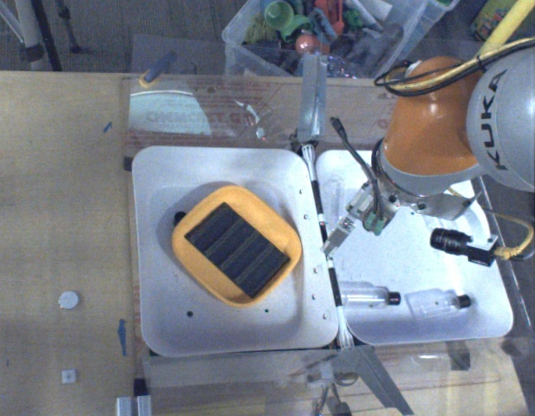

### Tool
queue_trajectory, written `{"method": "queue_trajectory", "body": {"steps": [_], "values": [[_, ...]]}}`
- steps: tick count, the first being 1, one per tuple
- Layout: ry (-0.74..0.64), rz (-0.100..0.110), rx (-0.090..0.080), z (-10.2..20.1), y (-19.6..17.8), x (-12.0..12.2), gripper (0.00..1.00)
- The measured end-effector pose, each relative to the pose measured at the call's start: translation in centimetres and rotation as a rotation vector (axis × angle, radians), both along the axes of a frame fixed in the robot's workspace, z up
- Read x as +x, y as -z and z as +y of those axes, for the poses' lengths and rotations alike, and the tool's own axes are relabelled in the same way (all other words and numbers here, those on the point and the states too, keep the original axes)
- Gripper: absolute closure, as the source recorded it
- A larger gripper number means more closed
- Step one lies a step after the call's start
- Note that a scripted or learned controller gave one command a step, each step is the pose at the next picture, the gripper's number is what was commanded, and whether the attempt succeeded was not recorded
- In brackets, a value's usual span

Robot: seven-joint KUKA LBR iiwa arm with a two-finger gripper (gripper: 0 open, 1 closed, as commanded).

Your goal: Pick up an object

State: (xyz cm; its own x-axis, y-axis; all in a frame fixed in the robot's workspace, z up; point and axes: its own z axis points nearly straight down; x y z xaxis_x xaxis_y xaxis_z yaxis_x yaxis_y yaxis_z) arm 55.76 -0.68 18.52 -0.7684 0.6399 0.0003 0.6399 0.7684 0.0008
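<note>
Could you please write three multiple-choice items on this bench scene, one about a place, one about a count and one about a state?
1. Where does the yellow pad with the dark ribbed panel lie?
A. in the left bin
B. in the right bin
C. on the bare bench

2. How many clear tubes lie along the near side of the right bin?
A. none
B. two
C. five

3. How does the tool stand?
A. pressed onto the yellow pad
B. over the right bin's left part, with nothing seen between its fingers
C. over the bench left of both bins

Answers: 1 A, the pad sits in the left bin. 2 B, one clear tube and another lie side by side. 3 B, the tool hangs near the divider, on the right bin's side.
</note>
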Motion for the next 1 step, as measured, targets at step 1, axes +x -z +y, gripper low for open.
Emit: {"method": "queue_trajectory", "body": {"steps": [1], "values": [[0.002,-0.006,0.001,-0.05,-1.06,0.16,1.00]]}}
